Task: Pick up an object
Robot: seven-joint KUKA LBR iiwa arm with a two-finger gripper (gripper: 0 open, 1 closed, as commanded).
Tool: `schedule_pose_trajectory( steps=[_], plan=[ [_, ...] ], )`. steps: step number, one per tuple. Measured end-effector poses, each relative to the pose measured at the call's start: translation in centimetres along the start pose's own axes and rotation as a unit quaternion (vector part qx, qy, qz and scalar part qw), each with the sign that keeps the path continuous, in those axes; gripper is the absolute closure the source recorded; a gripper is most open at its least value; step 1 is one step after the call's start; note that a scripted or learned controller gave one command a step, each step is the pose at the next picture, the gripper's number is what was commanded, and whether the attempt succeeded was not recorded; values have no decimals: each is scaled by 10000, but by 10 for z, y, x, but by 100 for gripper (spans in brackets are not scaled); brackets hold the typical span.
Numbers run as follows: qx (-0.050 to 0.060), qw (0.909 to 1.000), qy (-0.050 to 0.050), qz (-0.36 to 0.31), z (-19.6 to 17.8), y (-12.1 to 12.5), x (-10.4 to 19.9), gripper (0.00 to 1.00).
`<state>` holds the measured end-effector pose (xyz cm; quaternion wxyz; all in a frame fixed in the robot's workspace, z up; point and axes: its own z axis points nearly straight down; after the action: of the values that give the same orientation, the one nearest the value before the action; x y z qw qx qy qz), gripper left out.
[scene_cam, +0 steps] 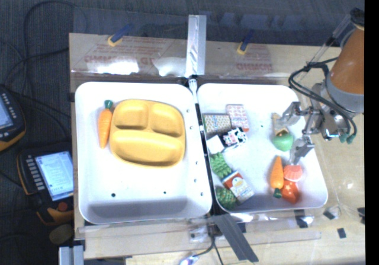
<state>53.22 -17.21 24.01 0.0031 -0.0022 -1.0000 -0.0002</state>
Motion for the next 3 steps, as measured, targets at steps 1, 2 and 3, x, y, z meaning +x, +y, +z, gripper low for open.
schedule_pose_trajectory(
  steps=[1,2,3],
  plan=[
    [3,9991,-25,431,147,-3,43,0],
    [12,9991,-1,422,141,-2,43,100],
    [16,9997,-68,235,151,38,-39,100]
  ],
)
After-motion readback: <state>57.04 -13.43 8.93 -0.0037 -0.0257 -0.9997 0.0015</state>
